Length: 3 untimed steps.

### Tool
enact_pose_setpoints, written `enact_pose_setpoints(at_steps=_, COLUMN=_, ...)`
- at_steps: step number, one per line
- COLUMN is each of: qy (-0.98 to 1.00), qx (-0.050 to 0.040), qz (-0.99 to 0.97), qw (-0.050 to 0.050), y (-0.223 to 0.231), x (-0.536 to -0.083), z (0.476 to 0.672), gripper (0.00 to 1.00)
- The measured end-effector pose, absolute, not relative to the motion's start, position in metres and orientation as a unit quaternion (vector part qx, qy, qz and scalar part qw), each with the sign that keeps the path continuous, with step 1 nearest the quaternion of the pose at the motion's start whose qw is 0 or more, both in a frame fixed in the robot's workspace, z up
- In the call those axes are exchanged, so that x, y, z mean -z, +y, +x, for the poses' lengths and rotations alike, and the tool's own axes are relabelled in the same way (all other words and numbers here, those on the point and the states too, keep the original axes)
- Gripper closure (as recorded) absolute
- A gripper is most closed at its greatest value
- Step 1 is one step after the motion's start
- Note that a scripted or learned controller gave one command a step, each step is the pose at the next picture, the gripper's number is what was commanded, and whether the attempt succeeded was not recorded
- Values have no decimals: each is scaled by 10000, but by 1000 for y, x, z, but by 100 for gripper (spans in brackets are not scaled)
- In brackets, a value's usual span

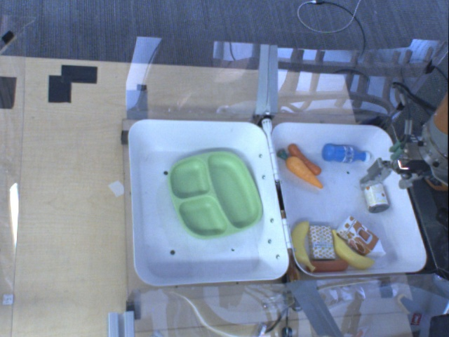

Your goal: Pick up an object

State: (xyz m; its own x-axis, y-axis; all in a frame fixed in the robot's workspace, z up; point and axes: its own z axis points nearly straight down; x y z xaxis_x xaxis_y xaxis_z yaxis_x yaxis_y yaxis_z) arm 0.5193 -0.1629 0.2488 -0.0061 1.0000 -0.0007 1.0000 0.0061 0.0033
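Hand (390,167) reaches in from the right, low over the right bin (414,223), just above a can (376,196); its grip state I cannot tell.

No readable words, numbers or brand names anywhere. Printed pattern on the small box (322,241) in the right bin (414,255), too blurred to read. Orange and white print on the carton (358,235) beside it, letters not legible. Pale label on the can (377,197), no text to make out. Label band on the blue bottle (344,153), unreadable. Black block shapes (71,81) on the bench top (63,209) at far left, plain marks, not letters.
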Motion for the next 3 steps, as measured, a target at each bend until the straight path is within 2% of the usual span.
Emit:
enact_pose_setpoints(at_steps=1, qy=7274, qx=-16, qz=6862, qw=24, y=-199, x=-104, z=548, gripper=0)
enact_pose_setpoints(at_steps=2, qy=7276, qx=-31, qz=6860, qw=43, y=-198, x=-116, z=550, gripper=100)
enact_pose_setpoints(at_steps=3, qy=7543, qx=-16, qz=6566, qw=37, y=-206, x=-223, z=566, gripper=100)
